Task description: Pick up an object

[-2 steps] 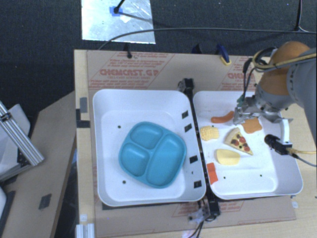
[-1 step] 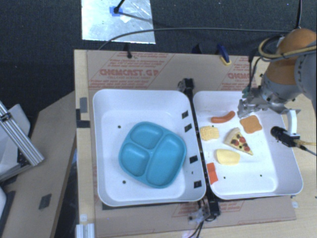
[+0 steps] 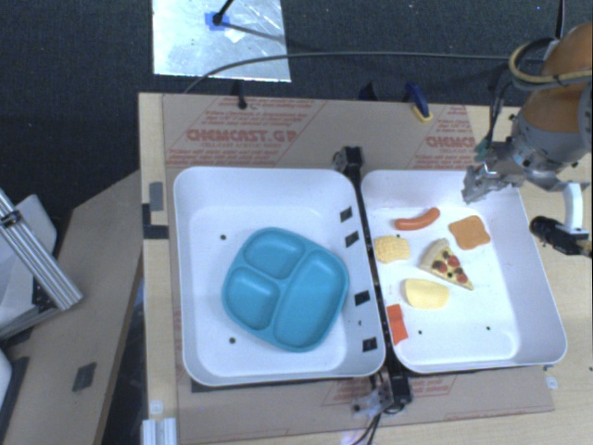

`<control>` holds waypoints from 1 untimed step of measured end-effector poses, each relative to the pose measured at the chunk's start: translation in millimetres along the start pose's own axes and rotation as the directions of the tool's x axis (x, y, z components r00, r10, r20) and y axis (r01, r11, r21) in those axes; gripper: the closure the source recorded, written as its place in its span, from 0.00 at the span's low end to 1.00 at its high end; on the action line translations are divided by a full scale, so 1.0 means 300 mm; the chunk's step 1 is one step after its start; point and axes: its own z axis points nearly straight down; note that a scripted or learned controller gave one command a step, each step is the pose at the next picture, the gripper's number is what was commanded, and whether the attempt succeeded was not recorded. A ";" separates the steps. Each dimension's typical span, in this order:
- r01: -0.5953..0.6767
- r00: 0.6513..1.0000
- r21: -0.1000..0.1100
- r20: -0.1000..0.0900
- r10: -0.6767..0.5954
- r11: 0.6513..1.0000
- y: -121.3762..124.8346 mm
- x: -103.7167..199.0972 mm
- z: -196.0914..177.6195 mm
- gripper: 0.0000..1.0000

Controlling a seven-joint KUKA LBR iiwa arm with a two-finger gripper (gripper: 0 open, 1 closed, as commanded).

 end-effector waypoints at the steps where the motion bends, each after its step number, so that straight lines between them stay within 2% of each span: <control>1: 0.003 1.000 -0.001 0.000 -0.003 1.000 -0.014 0.009 -0.210 1.00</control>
